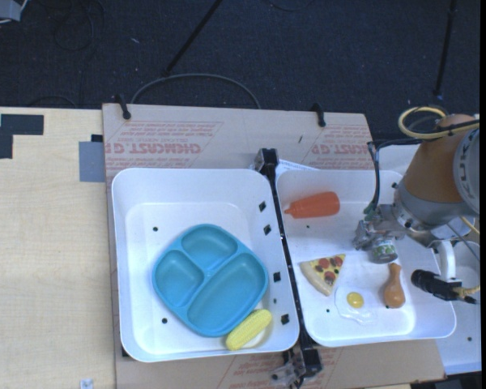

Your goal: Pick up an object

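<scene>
The right bin (pixel 425 324) holds an orange toy carrot (pixel 313 205) at the back, a pizza slice (pixel 324 271) in the middle, a fried egg (pixel 355 302) near the front and a brown drumstick (pixel 394 285) to the egg's right. My gripper (pixel 379 245) hangs low over the right bin, between the carrot and the drumstick, just above the drumstick's upper end. Nothing shows between its tips.
The left bin (pixel 138 217) carries a blue sectioned plate (pixel 209 279) and a yellow corn cob (pixel 249 329) at its front edge. A black divider (pixel 277 241) separates the bins. The arm's orange band (pixel 433 164) and cables sit over the right bin's far right side.
</scene>
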Motion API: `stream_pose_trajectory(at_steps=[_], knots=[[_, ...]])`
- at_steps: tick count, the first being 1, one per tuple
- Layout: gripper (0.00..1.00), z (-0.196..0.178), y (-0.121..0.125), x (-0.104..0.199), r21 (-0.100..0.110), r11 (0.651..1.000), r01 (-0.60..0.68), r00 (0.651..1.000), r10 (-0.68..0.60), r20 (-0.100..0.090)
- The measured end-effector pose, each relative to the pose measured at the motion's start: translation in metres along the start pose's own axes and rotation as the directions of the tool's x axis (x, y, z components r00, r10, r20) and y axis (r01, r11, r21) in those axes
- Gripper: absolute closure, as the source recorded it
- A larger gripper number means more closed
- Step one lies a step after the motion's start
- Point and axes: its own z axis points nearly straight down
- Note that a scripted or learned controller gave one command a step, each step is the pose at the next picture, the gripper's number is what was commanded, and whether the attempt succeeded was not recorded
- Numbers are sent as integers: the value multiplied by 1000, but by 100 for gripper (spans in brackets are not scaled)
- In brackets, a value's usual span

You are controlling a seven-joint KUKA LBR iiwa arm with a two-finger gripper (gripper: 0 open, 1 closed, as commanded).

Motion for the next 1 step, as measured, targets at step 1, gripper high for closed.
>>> stream_pose_trajectory(at_steps=[1], knots=[[100,-55,-2,10,-7,1000,1,1000,-1,6]])
